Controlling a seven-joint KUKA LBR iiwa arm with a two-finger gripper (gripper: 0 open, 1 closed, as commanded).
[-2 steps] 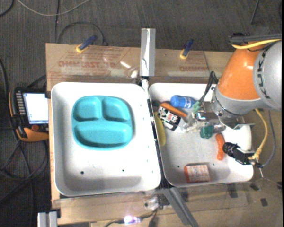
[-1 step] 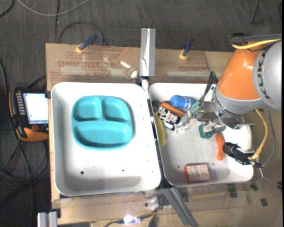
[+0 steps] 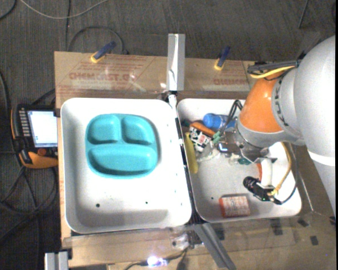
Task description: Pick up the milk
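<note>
The arm's orange-banded wrist hangs over the right bin (image 3: 293, 207), covering the gripper, so I cannot tell its state. This looks like the reach step: the milk may be the small carton (image 3: 200, 141) near the left wall, among clutter

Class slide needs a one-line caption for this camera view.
Arm reaches into right bin; teal tray sits in left bin.
</note>
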